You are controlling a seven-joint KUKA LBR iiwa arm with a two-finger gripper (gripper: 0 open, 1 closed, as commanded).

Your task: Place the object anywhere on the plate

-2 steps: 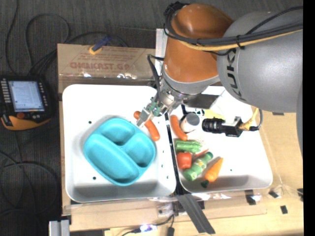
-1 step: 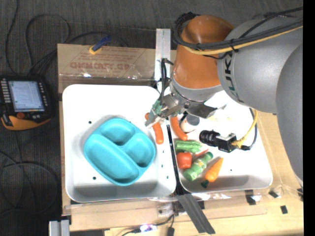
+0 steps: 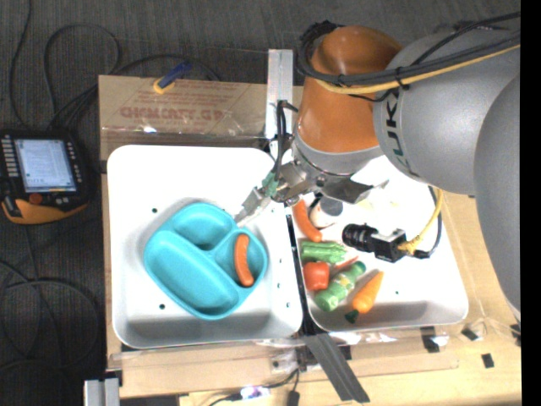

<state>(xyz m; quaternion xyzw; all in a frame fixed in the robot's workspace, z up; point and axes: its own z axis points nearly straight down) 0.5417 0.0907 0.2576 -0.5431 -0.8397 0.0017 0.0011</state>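
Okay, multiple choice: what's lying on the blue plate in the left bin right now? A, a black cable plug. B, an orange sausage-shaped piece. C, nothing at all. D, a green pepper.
B: an orange sausage-shaped piece lies in the right-hand compartment of the blue plate, which sits in the left bin.

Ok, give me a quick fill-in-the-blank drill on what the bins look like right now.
1. The blue plate sits in the ____ bin of the camera view.
2. The sausage lies in one of the plate's ____ compartments.
3. The claw hangs above the plate's ____ rim.
4. The carrot lies in the ____ bin.

Missing words: left; smaller; upper; right
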